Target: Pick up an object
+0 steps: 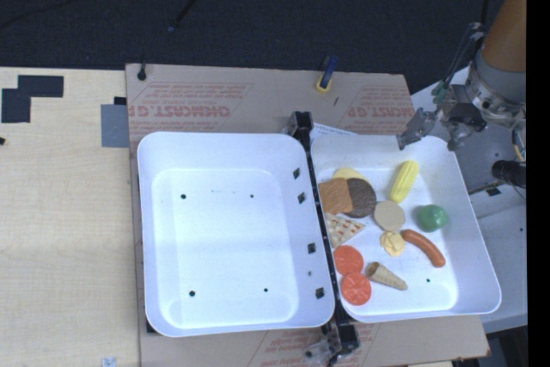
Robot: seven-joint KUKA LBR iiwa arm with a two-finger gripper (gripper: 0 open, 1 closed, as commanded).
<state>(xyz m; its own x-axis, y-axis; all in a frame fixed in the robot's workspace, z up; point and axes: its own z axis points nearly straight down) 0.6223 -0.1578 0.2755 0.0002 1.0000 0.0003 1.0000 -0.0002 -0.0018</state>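
Status: nothing is seen lifted; every toy food item lies in the right bin (481,288), so the pick is judged wholly outstanding. Gripper (434,131): poised over that bin's upper right corner, its two fingers spread apart with nothing between them. Nearest candidate: corn cob (404,179), lying just below the fingers, untouched.

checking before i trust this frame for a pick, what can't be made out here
- End effector, camera view: small and dark at the right bin's top corner; open or shut can't be told.
- Arm: cut off by the right edge.
- Yellow piece: mostly covered by the brown cookie and brown slice.
- Clamp at the bottom edge: cut off and blurred.
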